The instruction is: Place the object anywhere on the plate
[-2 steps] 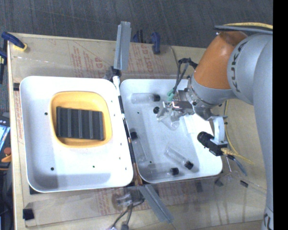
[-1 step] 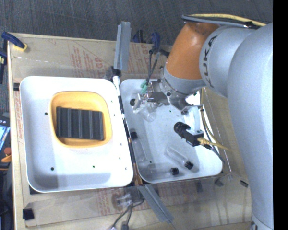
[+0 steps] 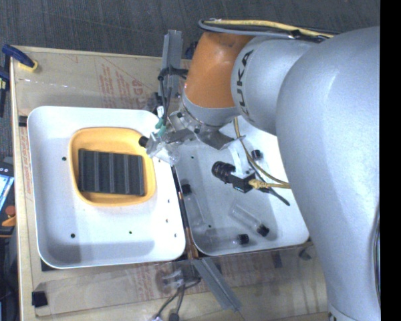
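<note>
In the camera view you see the grey KUKA arm [image 3: 307, 112] — part of that name reads on its housing beside the orange band — reaching over the right white bin [image 3: 281, 236]. Its two-finger gripper [image 3: 162, 142] hangs at the seam between the bins, just beside the yellow rounded plate with a dark ribbed centre [image 3: 112, 167], which lies in the left white bin [image 3: 87, 249]. You cannot tell how the gripper stands, or whether it carries anything. Faint red print on the cardboard [image 3: 113, 79] beneath the bins is too blurred to read.
</note>
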{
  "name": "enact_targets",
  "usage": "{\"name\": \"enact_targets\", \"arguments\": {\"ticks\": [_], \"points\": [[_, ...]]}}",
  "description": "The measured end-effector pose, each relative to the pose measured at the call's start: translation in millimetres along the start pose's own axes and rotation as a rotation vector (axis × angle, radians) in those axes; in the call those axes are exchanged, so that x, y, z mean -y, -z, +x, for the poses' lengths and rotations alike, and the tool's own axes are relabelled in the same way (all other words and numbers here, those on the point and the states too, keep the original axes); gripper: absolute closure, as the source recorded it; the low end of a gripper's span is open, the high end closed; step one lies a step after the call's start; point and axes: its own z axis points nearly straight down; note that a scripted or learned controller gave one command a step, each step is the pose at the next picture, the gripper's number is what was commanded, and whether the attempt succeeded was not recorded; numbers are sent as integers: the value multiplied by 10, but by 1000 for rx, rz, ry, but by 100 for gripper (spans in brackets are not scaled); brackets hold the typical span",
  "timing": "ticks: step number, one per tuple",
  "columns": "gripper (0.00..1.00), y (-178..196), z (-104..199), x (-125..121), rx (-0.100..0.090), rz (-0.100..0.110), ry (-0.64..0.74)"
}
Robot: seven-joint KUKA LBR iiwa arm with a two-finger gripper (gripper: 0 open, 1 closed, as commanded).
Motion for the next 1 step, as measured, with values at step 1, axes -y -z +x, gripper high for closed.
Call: {"name": "enact_targets", "arguments": {"ticks": [1], "points": [[0, 2, -3, 0, 0, 0, 0]]}}
